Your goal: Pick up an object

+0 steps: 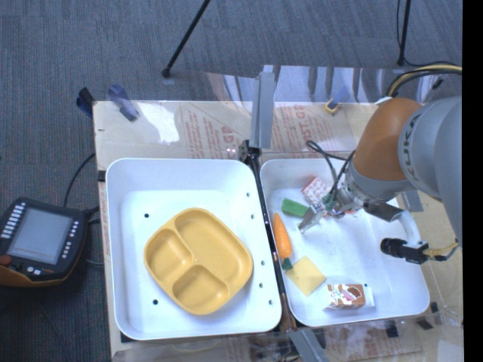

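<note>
Fingers of the gripper sat low in the right bin, tips pointing toward the bin divider; whether they were spread or closed could not be read at this resolution, and nothing was visibly caught between them.

Arm: grey body with orange band, rose up and to the right of the fingers, out over the right bin's far corner.

Left bin: well to the left of the fingers, across the divider. It held a yellow divided plate, three compartments, lying flat, below-left of the fingers.

Right bin: the one the fingers were working in. Contents, by size:
- Brown and white packet, well below and right of the fingers, near the bin's near edge.
- Carrot, orange, lying lengthwise along the divider, just left of and slightly below the fingertips, apart from them.
- Yellow block, below the fingers, just beside the carrot's lower end.
- Red and white packet, just above the fingers, close to the wrist.
- Green block, just up-left of the fingertips; contact could not be judged.

Teach pendant lay on the floor, far left of the fingers, outside the bench.
</note>
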### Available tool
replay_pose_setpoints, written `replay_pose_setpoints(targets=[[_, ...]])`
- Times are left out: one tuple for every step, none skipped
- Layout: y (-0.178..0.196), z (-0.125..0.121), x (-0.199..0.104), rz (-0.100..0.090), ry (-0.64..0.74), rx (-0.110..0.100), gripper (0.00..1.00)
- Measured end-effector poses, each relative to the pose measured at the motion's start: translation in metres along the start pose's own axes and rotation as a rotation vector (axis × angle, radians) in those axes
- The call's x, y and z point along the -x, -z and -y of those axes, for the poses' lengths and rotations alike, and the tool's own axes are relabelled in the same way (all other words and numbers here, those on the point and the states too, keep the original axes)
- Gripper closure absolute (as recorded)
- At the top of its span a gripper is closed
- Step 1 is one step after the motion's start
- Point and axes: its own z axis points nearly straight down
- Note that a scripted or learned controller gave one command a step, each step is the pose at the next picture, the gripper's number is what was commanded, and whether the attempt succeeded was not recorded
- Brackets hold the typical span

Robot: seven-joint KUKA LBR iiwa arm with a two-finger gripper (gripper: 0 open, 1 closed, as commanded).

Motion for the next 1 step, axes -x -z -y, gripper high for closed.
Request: replay_pose_setpoints(targets=[[-0.002,-0.0357,0.0306,-0.002,-0.042,-0.003,0.0]])
